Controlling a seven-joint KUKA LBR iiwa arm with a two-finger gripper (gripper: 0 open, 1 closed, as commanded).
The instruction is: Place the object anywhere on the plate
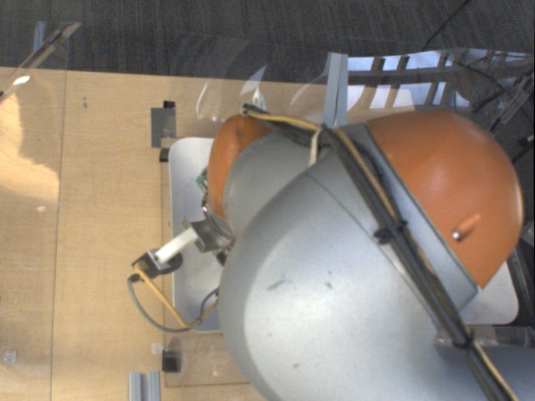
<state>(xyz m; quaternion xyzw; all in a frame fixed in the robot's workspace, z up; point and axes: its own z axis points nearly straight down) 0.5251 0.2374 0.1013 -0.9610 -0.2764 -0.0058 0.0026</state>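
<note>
Claw: state cannot be told; the arm (334,291) lies over it, wrist end above the left bin (185,190).

Just left of the wrist, a white stub (177,247) with a black tip juts out over the bin's left rim. A thin cable (159,303) loops from that tip down over the bench (84,224). I cannot tell whether this fitting belongs to the claw.

Object: its place is not established. It is covered by the arm, as is the plate. I judge both to lie in the bins beneath the arm, but which bin cannot be told.

Handling: no finding possible on weight, stiffness, slip or fragility. Advice, as judgement only: treat it as light and possibly slippery, and close across its narrowest part near the middle.

Appearance of object: no colour, shape or finish can be recorded.

Surroundings: the orange band (443,182) sits far right on the arm. A corner of the right bin (501,303) shows at the right edge. Dark floor (167,15) lies beyond the bench's far side.
</note>
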